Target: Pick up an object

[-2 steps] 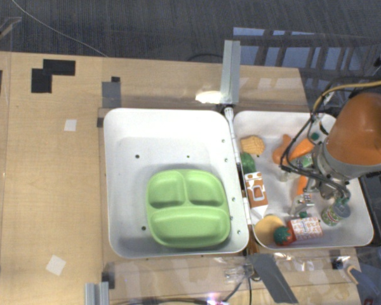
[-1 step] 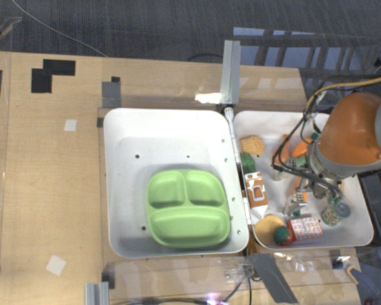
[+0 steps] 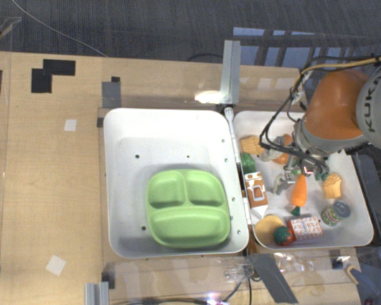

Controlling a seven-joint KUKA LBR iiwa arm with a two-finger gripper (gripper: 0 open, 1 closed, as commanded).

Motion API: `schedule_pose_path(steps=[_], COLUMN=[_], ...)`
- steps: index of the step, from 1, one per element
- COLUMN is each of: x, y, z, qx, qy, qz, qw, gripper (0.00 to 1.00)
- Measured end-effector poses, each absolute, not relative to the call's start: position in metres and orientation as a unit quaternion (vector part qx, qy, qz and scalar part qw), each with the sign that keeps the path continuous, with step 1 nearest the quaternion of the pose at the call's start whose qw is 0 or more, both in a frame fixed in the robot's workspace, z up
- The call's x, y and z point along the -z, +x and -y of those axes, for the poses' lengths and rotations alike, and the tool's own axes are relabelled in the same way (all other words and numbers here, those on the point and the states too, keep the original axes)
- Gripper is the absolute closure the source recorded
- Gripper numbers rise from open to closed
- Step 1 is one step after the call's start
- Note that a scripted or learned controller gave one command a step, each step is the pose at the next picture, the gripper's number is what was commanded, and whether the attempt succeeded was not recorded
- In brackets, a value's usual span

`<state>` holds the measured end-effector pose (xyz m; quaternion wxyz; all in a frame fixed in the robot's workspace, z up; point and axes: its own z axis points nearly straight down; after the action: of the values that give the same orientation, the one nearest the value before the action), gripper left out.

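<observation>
The right bin [image 3: 362, 230] holds several small objects. My gripper [image 3: 294, 175] hangs over the middle of this bin, under the orange wrist band [image 3: 330, 107]. An orange carrot [image 3: 299, 193] lies directly below the gripper, its top end touching or just under it. Left of the carrot lies a brown and white carton [image 3: 256, 190]. A yellow block [image 3: 332, 186] and a small can [image 3: 335, 213] sit to the carrot's right. Along the front edge are a red and white box [image 3: 305, 227], a green and red ball [image 3: 282, 236] and a yellow piece [image 3: 268, 222].
The left bin [image 3: 124, 132] holds a green divided plate [image 3: 188, 207]. An orange-brown item [image 3: 249, 145] and a green item [image 3: 246, 164] lie by the wall between the bins. Black cables [image 3: 286, 110] loop beside the wrist. A metal post [image 3: 231, 72] stands behind the bins.
</observation>
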<state>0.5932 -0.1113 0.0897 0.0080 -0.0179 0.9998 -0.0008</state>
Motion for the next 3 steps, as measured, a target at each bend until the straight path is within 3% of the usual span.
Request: schedule_pose_path(steps=[1,2,3], x=[-0.091,-0.105,-0.105], y=[0.507,0.512,0.512], z=[0.156,0.155,0.154], qx=[0.0034,0.0046,0.0044], qy=[0.009,0.005,0.005], qz=[-1.0,-1.0,-1.0], qw=[0.011,0.019,0.018], gripper=[0.0,1.0,0.0])
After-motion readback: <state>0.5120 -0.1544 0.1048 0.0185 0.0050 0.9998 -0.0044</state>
